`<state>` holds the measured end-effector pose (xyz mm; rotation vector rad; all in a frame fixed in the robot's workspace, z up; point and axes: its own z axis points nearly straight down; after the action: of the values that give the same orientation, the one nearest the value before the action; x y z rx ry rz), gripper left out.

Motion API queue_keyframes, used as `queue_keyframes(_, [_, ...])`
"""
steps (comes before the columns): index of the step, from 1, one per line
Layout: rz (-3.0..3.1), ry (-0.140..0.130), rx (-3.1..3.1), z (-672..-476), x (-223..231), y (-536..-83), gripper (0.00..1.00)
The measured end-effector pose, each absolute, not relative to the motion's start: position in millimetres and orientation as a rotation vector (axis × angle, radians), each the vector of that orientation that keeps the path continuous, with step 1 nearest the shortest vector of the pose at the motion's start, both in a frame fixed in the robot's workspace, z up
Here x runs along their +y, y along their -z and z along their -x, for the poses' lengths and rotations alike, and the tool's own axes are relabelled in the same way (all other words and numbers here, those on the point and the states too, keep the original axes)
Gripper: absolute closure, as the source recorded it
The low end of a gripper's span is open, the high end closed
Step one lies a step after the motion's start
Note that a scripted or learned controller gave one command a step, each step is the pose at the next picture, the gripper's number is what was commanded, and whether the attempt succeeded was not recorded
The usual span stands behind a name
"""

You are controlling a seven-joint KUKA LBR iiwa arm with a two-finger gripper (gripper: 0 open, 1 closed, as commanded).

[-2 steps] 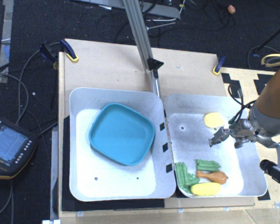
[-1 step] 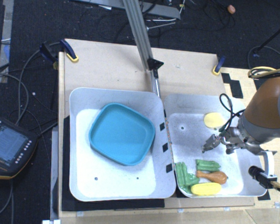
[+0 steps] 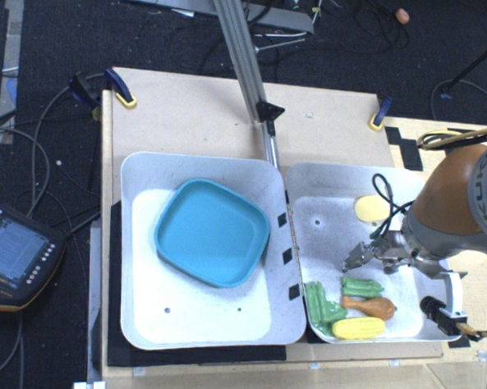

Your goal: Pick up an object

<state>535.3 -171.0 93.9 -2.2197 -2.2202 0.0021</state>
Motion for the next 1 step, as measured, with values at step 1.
queue_keyframes(1, [2.222,0.001,-2.222,-536.2,-171.4,-106.0,1.0])
